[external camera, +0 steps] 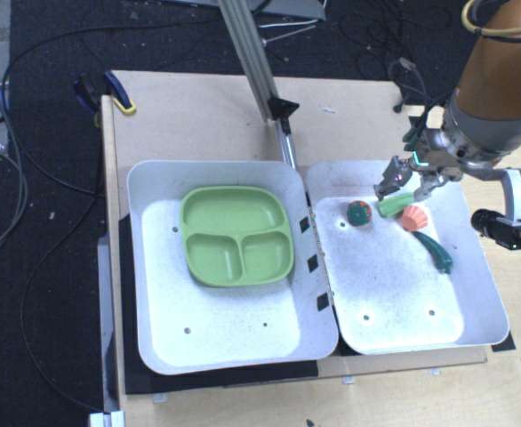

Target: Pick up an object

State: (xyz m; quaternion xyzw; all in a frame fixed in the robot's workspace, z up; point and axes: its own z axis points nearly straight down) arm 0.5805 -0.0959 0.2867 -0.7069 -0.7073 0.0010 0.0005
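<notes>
The gripper [413, 185] hung over the upper part of the right bin [394, 318], and everything else is placed here from that bin. Its two fingers were spread apart, one toward the bin's middle and one toward its outer edge, and a light green block [394, 205] lay just below and between them; whether the fingertips actually touched it could not be made out at this slant, so it did not count as held. Just beside the block on the outer side sat a small pink-orange object [414, 219], and from there a dark green curved piece [435, 249] ran down toward the bin's outer rim. On the block's other side, nearer the divide between the bins, rested a small round ball [358, 213], green with a red patch. Across that divide, the left bin [163, 327] carried a pale green divided plate [238, 236] with three compartments, lying flat.
</notes>
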